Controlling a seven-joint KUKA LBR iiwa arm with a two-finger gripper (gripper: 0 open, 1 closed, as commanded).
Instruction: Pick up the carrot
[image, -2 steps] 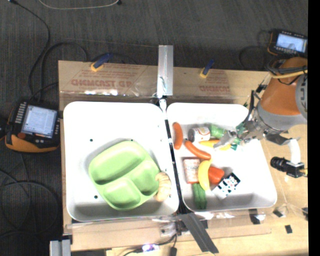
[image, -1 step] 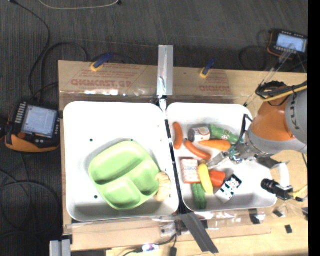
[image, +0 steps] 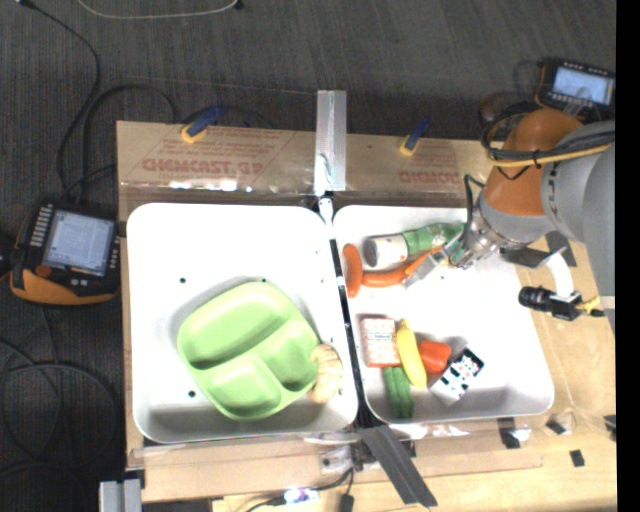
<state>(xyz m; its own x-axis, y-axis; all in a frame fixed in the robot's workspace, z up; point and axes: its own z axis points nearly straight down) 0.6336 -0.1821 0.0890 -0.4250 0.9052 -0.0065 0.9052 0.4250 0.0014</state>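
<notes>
curved orange carrot (image: 372, 276) lies beneath a bottle (image: 405, 245).

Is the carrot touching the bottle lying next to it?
Touching. In the camera view the carrot curves directly under the bottle, with no white bin floor visible between them.

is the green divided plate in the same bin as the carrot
No, the green plate lies in the left bin, while the carrot lies in the right bin.
</notes>
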